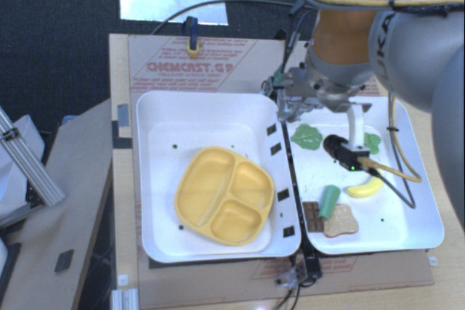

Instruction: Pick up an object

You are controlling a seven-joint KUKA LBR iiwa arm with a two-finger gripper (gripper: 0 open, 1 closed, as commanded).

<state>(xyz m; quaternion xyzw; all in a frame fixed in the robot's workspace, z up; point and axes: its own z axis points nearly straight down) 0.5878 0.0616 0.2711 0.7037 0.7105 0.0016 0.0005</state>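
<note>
Yellow banana (365,189), green leaf (306,136), green cylinder (329,201), toast (340,221) all lie in right bin (396,218). Hand (293,107) hovers over bin's far left corner; grip state we cannot tell. We judge the pick not yet done.

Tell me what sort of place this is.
Most likely a robotics lab test bench, not a kitchen. A grey and orange arm reaches over two white bins set on cardboard. Food pieces such as the banana look like toys, and an aluminium rail stands at the left.
</note>
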